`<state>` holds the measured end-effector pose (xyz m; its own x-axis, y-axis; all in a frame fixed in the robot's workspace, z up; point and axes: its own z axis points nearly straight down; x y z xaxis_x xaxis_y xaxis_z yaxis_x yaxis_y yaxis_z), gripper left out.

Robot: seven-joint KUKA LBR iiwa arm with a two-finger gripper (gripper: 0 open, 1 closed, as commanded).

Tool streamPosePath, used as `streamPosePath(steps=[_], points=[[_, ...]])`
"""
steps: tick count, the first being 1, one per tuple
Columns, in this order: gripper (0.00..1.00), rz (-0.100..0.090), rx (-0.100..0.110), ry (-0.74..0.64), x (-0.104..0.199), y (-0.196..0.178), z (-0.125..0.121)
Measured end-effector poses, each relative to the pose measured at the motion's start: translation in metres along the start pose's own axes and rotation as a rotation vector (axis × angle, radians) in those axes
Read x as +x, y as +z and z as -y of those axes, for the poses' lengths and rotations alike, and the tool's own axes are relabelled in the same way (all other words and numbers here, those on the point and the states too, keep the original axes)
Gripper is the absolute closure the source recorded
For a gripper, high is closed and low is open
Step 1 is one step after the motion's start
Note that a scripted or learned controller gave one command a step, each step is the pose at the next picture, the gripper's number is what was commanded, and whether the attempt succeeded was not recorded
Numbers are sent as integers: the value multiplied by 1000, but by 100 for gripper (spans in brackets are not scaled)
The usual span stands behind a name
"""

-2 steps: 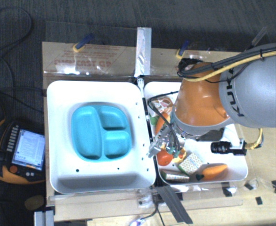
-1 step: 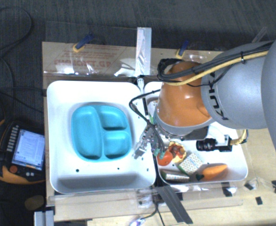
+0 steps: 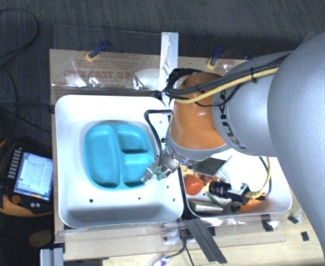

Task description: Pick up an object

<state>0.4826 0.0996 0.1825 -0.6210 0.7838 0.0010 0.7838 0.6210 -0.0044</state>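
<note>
As we looked down from the camera view, the gripper [image 3: 156, 172] hung at the lower right corner of a blue divided tray [image 3: 113, 154]. We could not tell whether it was wide or narrow, nor whether it touched the tray. Around the tray lay the left white bin [image 3: 74, 206]. Right of the tray, past the dividing wall, a red-orange object [image 3: 193, 185] sat in the right bin [image 3: 282, 201], partly under the grey arm [image 3: 262, 110].

Brown bench board [image 3: 60, 71], left white bin [image 3: 65, 148] and right white bin [image 3: 284, 197] seated on it side by side, adjoining walls meeting at centre, clear plastic sheet [image 3: 107, 75] along rear edge, blue clamp [image 3: 97, 50] at rear left.
</note>
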Motion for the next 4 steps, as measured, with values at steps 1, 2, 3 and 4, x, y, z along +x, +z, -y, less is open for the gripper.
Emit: streamPosePath(steps=[1, 2, 3, 4], points=[[100, 2, 0, -128, 34, -1, -30], [100, 3, 0, -185, 61, -2, -50], [100, 8, -24, -108, 82, 88, -75], [100, 5, -17, 198, 50, 88, -136]])
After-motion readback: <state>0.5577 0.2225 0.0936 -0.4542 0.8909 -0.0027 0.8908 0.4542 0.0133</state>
